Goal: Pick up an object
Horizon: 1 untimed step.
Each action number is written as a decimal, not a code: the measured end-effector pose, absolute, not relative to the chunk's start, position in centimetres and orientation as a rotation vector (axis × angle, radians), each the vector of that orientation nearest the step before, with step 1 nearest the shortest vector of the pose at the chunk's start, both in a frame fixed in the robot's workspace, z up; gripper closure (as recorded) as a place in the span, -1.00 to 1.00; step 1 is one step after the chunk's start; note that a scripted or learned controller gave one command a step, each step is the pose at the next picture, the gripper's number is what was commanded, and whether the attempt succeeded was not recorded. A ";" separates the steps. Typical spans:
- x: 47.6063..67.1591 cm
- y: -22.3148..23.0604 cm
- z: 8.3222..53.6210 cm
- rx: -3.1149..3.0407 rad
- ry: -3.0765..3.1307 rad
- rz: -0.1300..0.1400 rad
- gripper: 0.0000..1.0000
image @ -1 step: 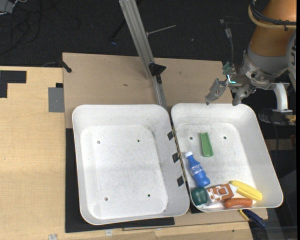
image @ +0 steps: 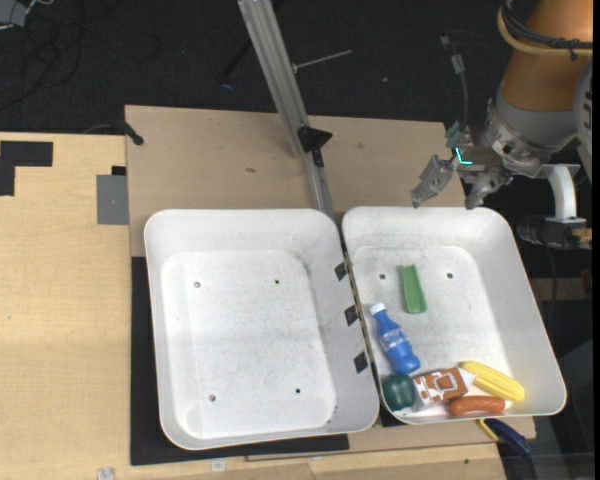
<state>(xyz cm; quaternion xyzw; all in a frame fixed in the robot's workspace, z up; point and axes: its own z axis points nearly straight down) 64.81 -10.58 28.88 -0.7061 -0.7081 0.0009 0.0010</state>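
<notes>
Two bins sit side by side on the counter (image: 60, 298), rims touching. In the right bin (image: 515, 268): stick (image: 412, 289) near centre, bottle (image: 393, 339) against the left wall, and along the near wall a cluster of cup (image: 398, 392), carton (image: 439, 383), sausage (image: 475, 405) and corn (image: 493, 380). Tool (image: 458, 180) above the right bin's far rim.

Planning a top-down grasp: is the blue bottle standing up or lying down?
Lying down. The blue bottle lies flat on the right bin's floor, white cap towards the far side, near the divider.
</notes>
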 end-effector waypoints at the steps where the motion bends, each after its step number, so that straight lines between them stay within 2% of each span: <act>1: 65.6 -10.9 23.7 -2.217 -2.218 0.008 -1.00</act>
